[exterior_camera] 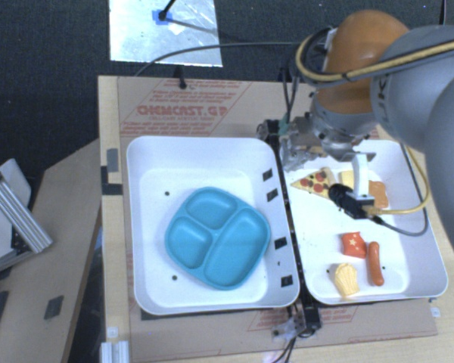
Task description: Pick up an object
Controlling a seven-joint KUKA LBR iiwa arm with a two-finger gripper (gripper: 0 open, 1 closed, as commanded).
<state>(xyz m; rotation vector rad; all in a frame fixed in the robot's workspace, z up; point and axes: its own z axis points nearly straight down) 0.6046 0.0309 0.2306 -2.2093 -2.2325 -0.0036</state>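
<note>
The two-finger gripper (306,148) is poised over the right white bin's (420,274) far corner; its opening cannot be told. Nothing is seen lifted: the pizza-slice toy (315,181) lies just beside it.

Bench (83,203) topped with printed cardboard sheet (189,108), two white bins side by side, left bin (147,172), right bin (416,271)

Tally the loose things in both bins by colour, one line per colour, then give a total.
Blue: 1, the divided plate
Red: 2, the small red block and the sausage
Yellow: 2, the ridged piece and the cheese wedge
Orange: 1, the orange piece
Mixed: 1, the pizza slice
Total: 7
</note>
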